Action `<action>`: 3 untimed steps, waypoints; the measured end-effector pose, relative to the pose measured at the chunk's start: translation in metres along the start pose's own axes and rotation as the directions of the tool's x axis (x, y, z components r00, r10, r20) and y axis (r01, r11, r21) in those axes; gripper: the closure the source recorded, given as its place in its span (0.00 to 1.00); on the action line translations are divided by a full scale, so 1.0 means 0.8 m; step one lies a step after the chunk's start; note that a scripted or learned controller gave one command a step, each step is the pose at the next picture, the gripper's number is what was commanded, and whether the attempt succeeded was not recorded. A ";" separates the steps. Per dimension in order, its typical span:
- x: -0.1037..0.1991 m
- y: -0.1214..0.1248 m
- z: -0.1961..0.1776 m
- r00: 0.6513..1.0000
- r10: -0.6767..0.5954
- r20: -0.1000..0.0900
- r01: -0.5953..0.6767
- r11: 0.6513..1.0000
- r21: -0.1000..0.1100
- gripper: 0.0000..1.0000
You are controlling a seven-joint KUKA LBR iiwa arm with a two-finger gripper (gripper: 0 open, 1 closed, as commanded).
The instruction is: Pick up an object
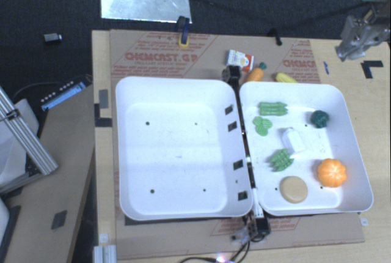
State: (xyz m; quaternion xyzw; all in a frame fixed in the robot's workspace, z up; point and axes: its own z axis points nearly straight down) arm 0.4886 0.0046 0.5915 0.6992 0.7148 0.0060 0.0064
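Whether the gripper is parted or closed I cannot tell as it hangs at two o'clock beyond the right bin, seemingly in approach, needing next to descend onto, say, the orange fruit at four o'clock.

A brown bench is seen from above. Two white bins are set on it side by side, the left bin touching the right bin. Behind the bins, a carrot, a banana and a small box are laid on the bench.
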 end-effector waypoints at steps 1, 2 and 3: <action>0.000 0.000 0.001 1.000 -0.001 0.000 0.001 1.000 0.001 0.00; 0.000 0.001 -0.014 1.000 -0.003 0.000 0.003 1.000 -0.003 1.00; 0.000 0.001 -0.013 1.000 -0.004 0.000 0.004 1.000 -0.003 0.00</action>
